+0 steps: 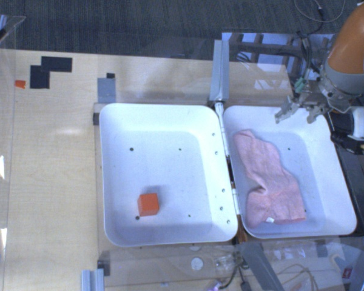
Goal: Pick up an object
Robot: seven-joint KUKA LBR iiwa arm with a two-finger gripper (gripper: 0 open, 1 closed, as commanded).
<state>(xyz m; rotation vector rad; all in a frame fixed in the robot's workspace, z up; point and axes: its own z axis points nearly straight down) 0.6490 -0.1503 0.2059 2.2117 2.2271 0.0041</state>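
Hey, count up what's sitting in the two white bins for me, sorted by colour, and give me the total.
Orange: 1, the block in the left bin
Pink: 1, the crumpled cloth in the right bin
Total: 2

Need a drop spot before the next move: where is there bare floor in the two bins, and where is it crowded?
The left bin is mostly bare: everything above and right of the orange block, which sits near its front-left corner. The right bin is crowded: the pink cloth covers its middle and left, leaving a strip along the right wall and the back edge under the gripper.
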